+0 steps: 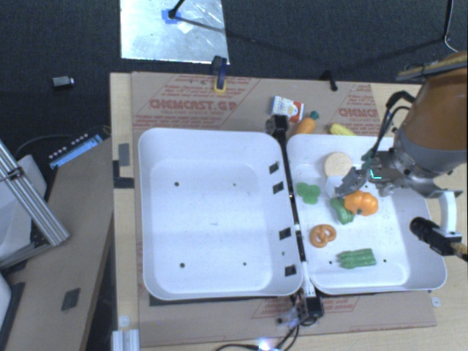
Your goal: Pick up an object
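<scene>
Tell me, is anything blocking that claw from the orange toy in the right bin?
Nothing visible is in the way. The gripper hangs right above the orange toy, with only a green piece lying against the toy's left side.

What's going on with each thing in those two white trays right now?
Gripper: low over the right tray, just above the orange toy.
Orange toy: lying in the right tray.
Pretzel: lying flat, apart from the rest.
Green block: lying near the front edge.
Left tray: bare white floor.

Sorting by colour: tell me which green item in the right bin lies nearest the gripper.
The small green piece touching the orange item, just below the gripper; the other two greens lie farther off.
</scene>
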You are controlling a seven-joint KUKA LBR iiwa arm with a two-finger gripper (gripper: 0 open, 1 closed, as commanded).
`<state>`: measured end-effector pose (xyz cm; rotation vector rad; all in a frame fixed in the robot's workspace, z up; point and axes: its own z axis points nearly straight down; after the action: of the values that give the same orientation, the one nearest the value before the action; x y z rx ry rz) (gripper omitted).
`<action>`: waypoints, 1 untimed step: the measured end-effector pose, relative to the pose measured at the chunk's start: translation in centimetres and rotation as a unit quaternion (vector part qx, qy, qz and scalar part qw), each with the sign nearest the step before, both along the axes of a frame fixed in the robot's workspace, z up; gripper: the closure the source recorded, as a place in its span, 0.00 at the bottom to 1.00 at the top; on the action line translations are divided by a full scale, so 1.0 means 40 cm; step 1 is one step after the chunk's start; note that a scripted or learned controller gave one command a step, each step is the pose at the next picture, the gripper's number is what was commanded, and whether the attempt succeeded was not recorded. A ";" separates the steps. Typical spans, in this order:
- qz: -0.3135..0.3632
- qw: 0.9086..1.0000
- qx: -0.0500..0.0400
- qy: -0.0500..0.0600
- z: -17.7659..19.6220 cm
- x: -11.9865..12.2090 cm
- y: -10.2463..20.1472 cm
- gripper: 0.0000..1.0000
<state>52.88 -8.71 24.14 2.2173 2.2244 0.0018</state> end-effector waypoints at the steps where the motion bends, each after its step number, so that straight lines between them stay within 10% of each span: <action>1: 0.001 1.000 0.000 -0.001 0.028 0.002 0.001 1.00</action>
<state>52.98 -8.68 25.25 2.2133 2.2259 0.0050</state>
